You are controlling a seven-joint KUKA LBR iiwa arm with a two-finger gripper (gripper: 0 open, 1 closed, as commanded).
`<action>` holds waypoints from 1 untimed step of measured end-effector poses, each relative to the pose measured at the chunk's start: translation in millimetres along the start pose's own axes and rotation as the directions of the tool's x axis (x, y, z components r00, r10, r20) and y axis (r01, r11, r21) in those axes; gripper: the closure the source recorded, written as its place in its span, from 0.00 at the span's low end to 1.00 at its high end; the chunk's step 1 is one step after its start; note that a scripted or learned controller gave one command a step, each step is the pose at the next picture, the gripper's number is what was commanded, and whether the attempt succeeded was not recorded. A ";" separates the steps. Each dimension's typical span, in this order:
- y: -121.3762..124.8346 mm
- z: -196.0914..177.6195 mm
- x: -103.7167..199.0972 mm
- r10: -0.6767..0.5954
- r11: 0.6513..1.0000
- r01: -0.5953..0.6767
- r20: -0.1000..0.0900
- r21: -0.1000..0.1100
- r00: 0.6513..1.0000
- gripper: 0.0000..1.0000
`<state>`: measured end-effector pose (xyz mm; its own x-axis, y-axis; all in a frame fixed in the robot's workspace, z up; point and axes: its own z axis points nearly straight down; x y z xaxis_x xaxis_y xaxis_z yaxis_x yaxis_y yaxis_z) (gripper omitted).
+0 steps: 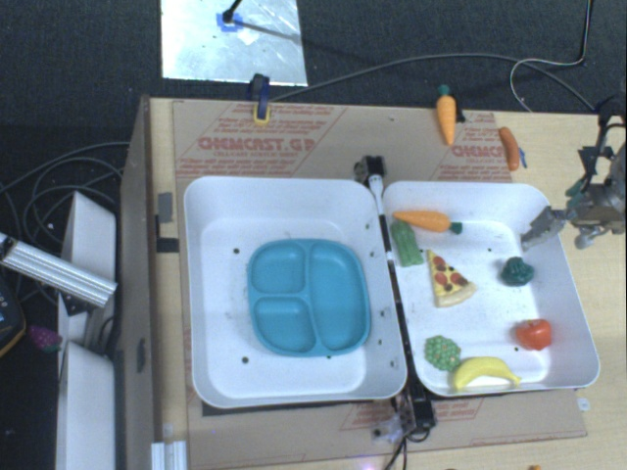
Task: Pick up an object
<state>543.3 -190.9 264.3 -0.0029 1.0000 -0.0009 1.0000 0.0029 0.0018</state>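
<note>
Gripper point(551, 225) hangs at the right bin's point(565, 292) upper right edge, grip unclear, nothing seen held. Just below-left sits the dark green toy point(517, 271); pizza slice point(450, 280) mid-bin.

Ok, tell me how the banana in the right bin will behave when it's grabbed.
The banana looks like smooth, stiff plastic, so probably light and a bit slippery. Its curve may let it pivot between fingers. It lies near the bin wall, which might crowd the grasp.
</note>
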 end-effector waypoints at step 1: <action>80.7 159.6 14.1 -0.001 1.000 0.001 -0.002 0.005 1.000 0.00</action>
<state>624.2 -176.7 104.8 -0.0042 1.0000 0.0015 1.0000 0.0042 -0.0035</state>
